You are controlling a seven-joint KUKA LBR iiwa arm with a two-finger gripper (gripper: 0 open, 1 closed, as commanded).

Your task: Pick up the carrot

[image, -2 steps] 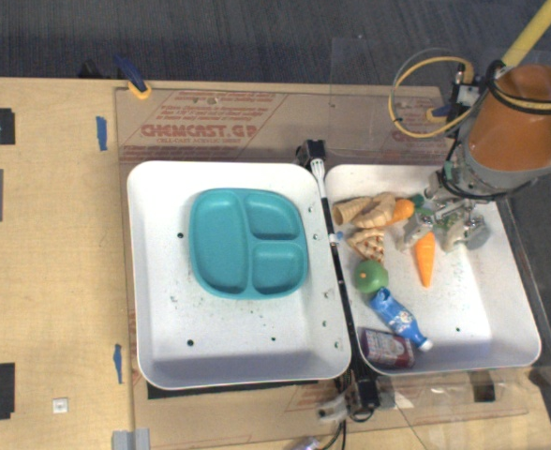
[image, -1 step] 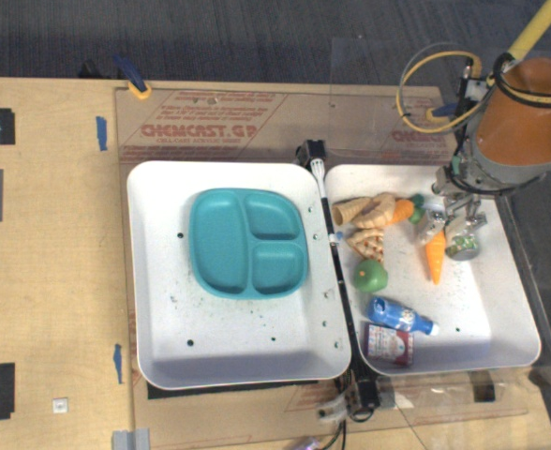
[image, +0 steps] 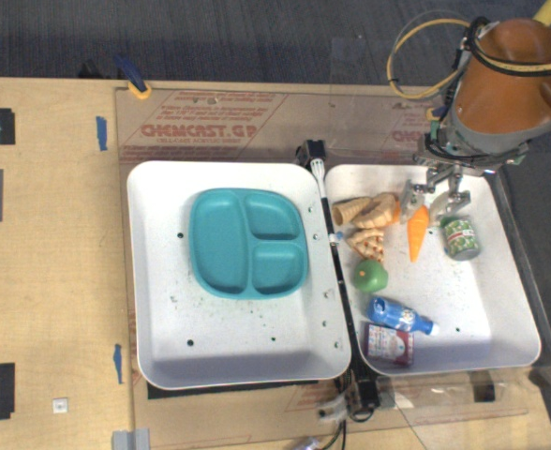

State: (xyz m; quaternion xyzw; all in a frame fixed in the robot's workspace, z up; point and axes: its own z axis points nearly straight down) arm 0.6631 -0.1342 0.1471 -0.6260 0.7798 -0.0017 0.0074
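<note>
Orange carrot (image: pixel 416 234) sits just below the gripper (image: pixel 436 198), fingers apparently spread, nothing held. Drop straight down. Avoid the green can (image: pixel 460 236) beside them.

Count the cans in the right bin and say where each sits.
2. One can lies by the carrot, under the gripper; another can lies at the near edge. None seem hidden.
</note>
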